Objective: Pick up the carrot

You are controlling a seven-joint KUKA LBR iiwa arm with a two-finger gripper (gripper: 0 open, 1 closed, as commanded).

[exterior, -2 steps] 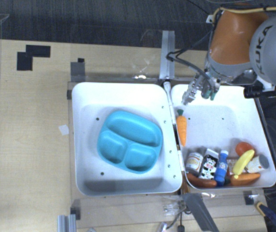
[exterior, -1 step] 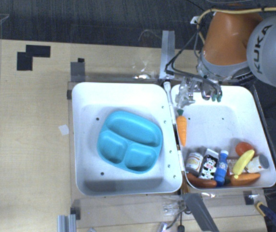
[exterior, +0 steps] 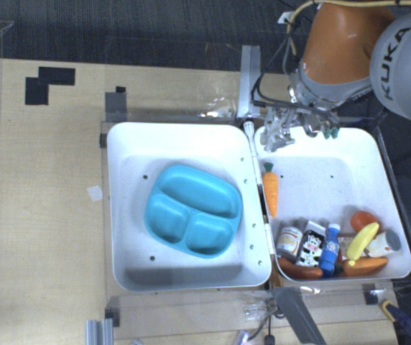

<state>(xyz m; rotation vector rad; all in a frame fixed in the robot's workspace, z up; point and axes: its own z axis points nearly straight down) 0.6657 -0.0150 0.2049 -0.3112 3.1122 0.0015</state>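
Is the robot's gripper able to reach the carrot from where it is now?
Probably yes. The carrot lies alone along the left wall of the right bin, apart from the toy food heaped at the near end. The gripper hangs just beyond its green top. The wall beside it may crowd one finger.

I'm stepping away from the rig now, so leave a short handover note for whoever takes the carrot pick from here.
Hand: hovering over the far left corner of the right bin, nothing seen in it.
Carrot: lying against the right bin's left wall, just nearer the camera than the hand.
Blue tray: in the left bin.
Done: approach only.
Left: lower, grasp and lift the carrot.
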